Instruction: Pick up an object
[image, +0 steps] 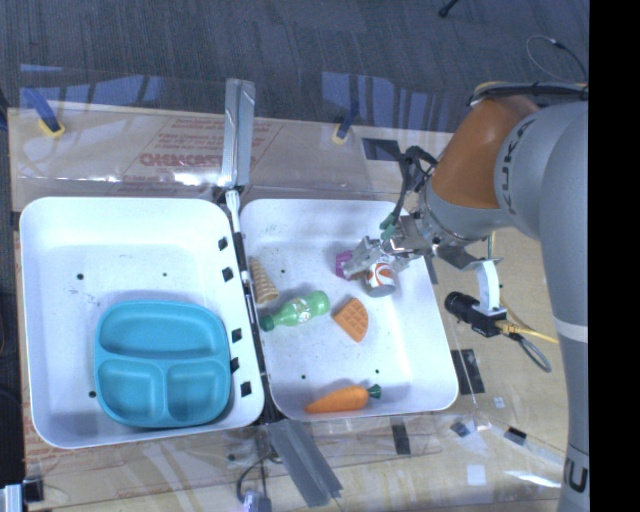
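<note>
**Gripper low over the right bin's far corner**

The gripper (383, 262) sits among a purple piece (345, 263) and a red-and-white object (381, 279); its hold cannot be told. Nearby lie a waffle piece (351, 319), green bottle (297, 310), and carrot (341, 400).

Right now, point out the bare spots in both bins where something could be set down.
Left bin: the whole upper half, above the blue tray, is bare. Right bin: bare upper-left corner above the cone, plus floor between waffle and carrot. Crowded around the tool, by the purple piece.
</note>
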